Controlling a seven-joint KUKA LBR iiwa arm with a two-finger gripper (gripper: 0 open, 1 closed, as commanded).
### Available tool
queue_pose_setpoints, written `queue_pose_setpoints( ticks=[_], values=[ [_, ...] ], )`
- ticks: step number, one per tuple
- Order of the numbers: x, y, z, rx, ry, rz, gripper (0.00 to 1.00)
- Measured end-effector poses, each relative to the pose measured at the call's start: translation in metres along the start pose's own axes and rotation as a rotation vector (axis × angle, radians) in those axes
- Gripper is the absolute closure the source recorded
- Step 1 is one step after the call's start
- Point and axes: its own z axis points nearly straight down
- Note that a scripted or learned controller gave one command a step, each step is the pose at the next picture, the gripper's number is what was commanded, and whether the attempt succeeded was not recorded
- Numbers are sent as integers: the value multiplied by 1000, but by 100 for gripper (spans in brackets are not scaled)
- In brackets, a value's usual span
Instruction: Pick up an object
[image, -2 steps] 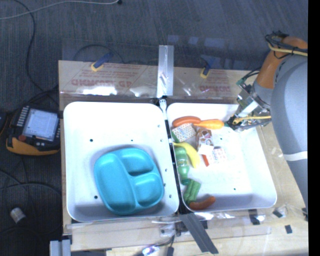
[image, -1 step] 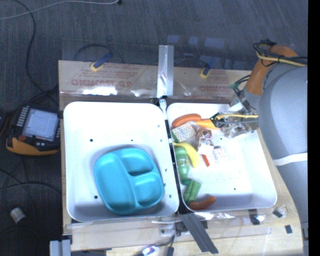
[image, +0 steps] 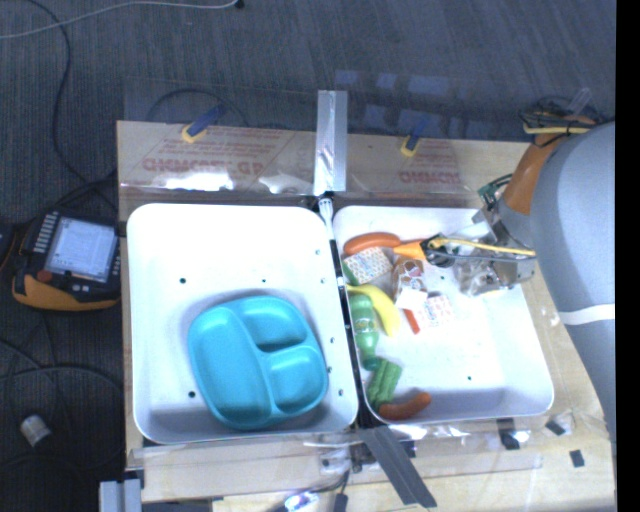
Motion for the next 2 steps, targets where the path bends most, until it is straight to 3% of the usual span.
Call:
queue_pose_setpoints(
  ticks=[1,2],
  values=[
    [-21,1,-1,13,7,-13,100],
    [48,-30,1,-3,-3,-14,100]
  ],
)
